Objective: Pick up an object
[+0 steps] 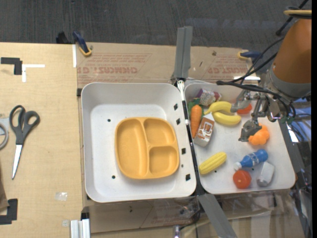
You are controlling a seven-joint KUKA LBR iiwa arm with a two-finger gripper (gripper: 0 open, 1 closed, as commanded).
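Note:
My gripper (249, 128) hangs low over the right side of the right bin (277, 182), coming down from the grey wrist and orange band at the upper right. Its tip is right against the left side of a small orange fruit (261, 137). Nothing can be seen held in it. Around it lie a yellow banana (225, 114), a carrot (196, 118), a small carton (204, 131), a yellow corn cob (212, 162), a blue bottle (252, 158), a red tomato (241, 179) and a pale grey block (266, 174).
The left bin (94, 133) holds a yellow divided plate (147, 147). A red item (244, 109) and a purple-green item (205, 94) lie at the right bin's back. Scissors (21, 128) rest on the bench at far left. Cables hang by the arm.

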